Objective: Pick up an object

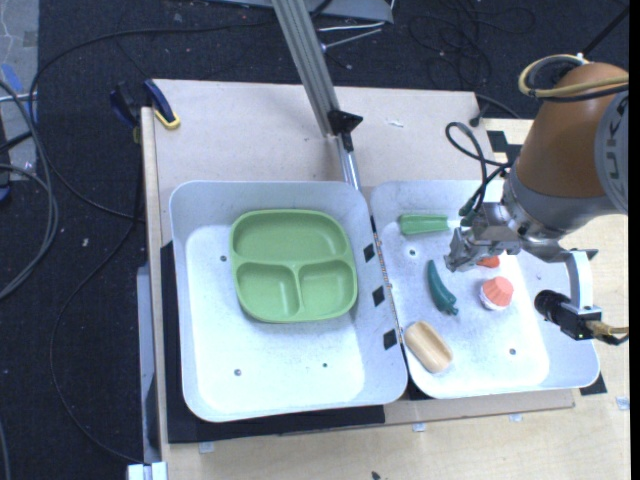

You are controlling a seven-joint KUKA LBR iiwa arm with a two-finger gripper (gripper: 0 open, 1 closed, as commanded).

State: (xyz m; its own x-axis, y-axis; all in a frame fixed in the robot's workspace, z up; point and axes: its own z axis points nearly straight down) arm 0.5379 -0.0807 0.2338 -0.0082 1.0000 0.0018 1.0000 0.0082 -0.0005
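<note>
1. While the pincer (pixel 468 251) hangs over the right bin (pixel 520 363), I cannot tell its state.
2. Candidates in that bin: dark green pepper (pixel 441 288) just left-below, red-white piece (pixel 496 292) just right-below, green pod (pixel 423 225) near the top, tan bread (pixel 428 347) lower left.
3. Left bin (pixel 200 368) holds a green divided plate (pixel 294 265).
4. Best bet, judged: centre over the pepper, straddle its narrow width, descend straight, avoid nudging the red-white piece.

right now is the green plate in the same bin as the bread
No, the green plate lies in the left bin, while the bread lies in the right bin.
</note>
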